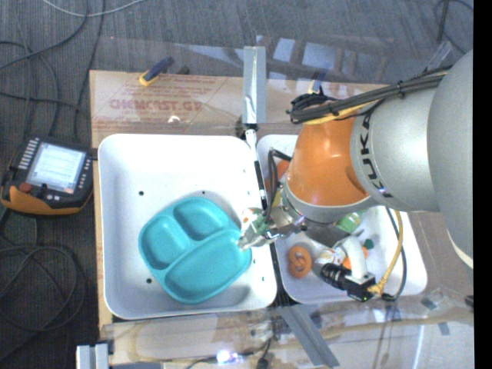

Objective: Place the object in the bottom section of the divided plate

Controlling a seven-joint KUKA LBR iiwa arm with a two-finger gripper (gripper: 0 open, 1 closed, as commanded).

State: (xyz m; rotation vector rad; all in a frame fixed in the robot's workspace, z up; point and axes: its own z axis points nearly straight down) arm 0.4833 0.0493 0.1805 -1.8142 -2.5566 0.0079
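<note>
Sitting tilted in the left bin (115,206), the teal divided plate (196,248) has its large bottom section nearest the bin's right wall. Gripper (254,233) hovers at the plate's right rim, something small and pale at its tip; cannot tell its state. Orange round object (299,260) lies in the right bin (411,279).

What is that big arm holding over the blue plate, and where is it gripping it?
It cannot be told. The gripper sits at the right rim of the divided plate, with something small and greenish at its tip, too blurred to identify.
</note>
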